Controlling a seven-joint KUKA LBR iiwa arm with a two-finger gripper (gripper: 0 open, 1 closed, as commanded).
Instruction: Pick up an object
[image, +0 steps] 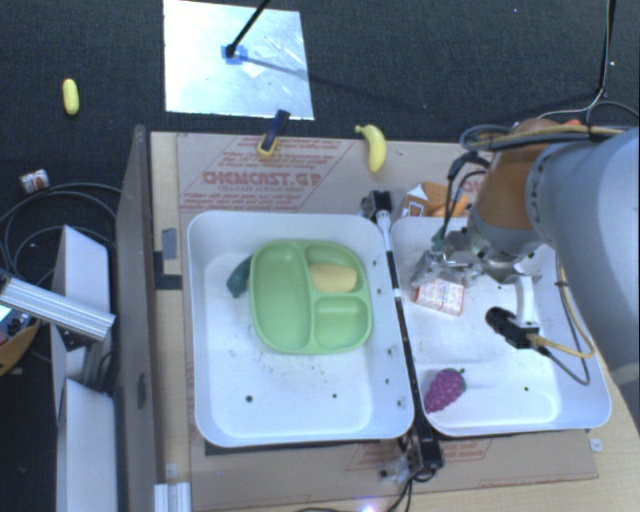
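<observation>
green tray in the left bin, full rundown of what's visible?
The green tray is a light green, plastic-looking divided plate with rounded corners and three compartments: one long at its left, two smaller at its right. It lies flat, right side up, in the upper middle of the left bin. A yellow item sits in its upper right compartment; the other two look bare. A dark teal object lies against its left edge.

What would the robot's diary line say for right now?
claw: low in right white bin, over small red-and-white box | purple grape-like bunch: near front | green divided plate: left white bin
</observation>
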